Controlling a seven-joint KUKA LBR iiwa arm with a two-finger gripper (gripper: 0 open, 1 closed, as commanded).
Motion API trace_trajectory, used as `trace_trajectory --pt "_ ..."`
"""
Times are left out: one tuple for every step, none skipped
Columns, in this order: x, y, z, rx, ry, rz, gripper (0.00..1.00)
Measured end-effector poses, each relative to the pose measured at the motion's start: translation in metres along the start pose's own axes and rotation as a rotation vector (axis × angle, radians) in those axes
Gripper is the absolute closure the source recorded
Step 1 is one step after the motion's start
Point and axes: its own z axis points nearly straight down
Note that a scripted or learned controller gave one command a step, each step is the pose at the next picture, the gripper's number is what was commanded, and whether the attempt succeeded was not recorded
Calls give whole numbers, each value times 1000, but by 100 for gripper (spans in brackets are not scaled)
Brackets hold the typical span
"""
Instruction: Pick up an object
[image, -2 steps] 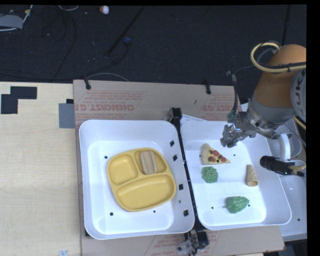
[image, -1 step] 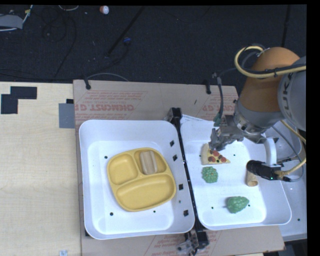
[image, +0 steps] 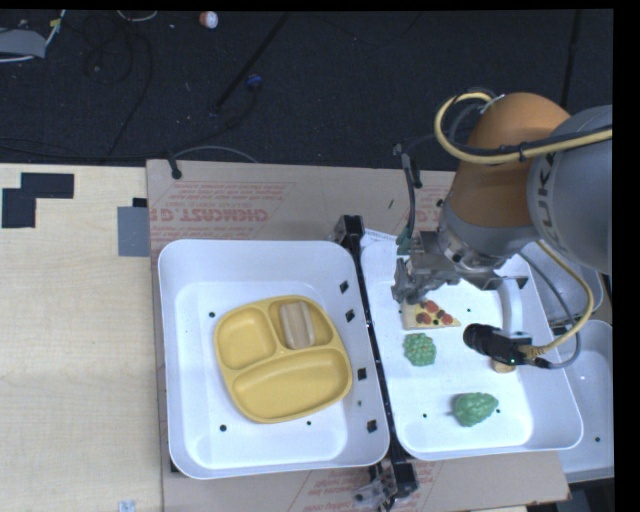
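My gripper (image: 412, 292) hangs low over the right bin (image: 560, 420), at its upper left part. Right below and beside it lies a pizza slice (image: 431, 316) with red toppings; the gripper's tip touches or nearly touches the slice's left corner. Nothing shows between the fingers. A round green broccoli piece (image: 420, 349) sits just below the slice. A second green leafy piece (image: 473, 407) lies nearer the bin's front.
The left bin (image: 190, 420) holds a yellow divided plate (image: 282, 357) with a tan piece of food (image: 296, 324) in its upper right compartment. A black divider (image: 365, 340) runs between the bins. The arm's orange band and grey body cover the right bin's far corner.
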Motion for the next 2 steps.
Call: trace_trajectory --pt "43 -5 7 1 0 0 100" --pt "95 -13 -2 -2 0 -2 100"
